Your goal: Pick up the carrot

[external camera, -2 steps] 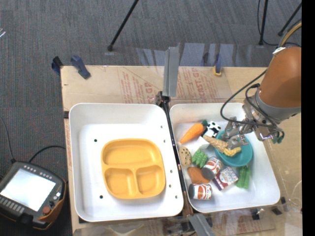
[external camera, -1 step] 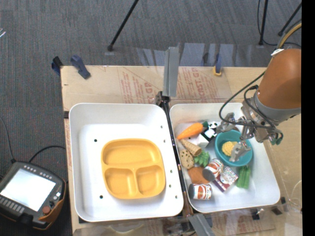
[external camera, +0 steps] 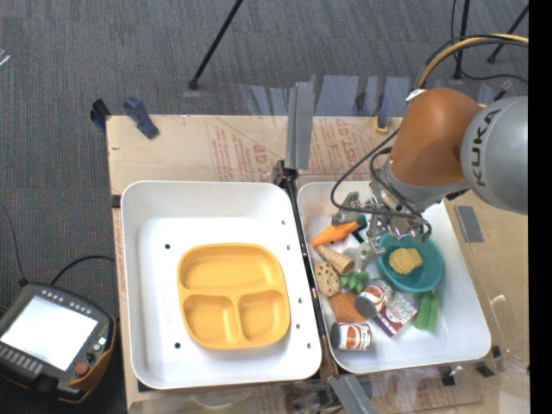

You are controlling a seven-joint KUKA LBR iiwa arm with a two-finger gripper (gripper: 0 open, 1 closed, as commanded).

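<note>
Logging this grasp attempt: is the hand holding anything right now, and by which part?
It cannot be told. The hand sits low in the right bin, next to the carrot, but the wrist hides whether it grips anything.

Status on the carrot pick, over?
End effector low over right bin, just right of the carrot. Carrot lies in bin, not held. Cone and cookie crowd close beside it.

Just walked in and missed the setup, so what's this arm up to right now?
The arm's gripper is down in the right bin, hovering beside the carrot among a pile of toy food. The carrot lies near the bin's left wall, not visibly between the fingers, so it doesn't look picked up yet. Close by sit a teal bowl and a small can. The left bin holds a yellow divided tray.
</note>
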